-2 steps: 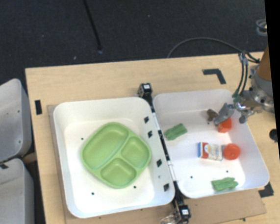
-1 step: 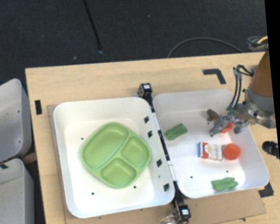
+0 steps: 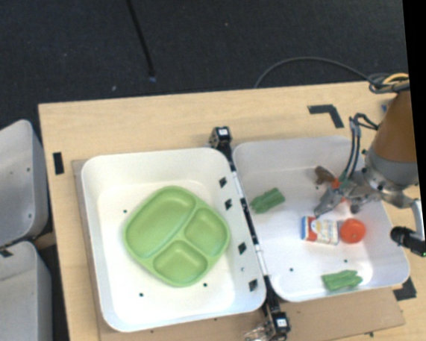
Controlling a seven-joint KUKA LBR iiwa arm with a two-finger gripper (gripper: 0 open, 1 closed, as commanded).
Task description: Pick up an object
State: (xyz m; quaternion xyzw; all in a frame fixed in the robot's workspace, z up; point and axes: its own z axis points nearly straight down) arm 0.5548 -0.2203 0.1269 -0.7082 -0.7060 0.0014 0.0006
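Camera view, right of frame: gripper (image 3: 341,197) hovers over the right bin (image 3: 299,285) above the carton (image 3: 320,230), its grip state unreadable

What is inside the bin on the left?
The left bin holds one green divided plate with three compartments, lying flat. Whatever lies beneath the plate is covered.

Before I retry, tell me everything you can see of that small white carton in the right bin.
The small carton lies on its side on the floor of the right bin, near the middle and toward the arm's side. It looks like printed card: mostly white, with a blue end on the left and red-orange markings. An orange round object sits against its right end. The gripper hangs just above it in the view; contact cannot be judged.
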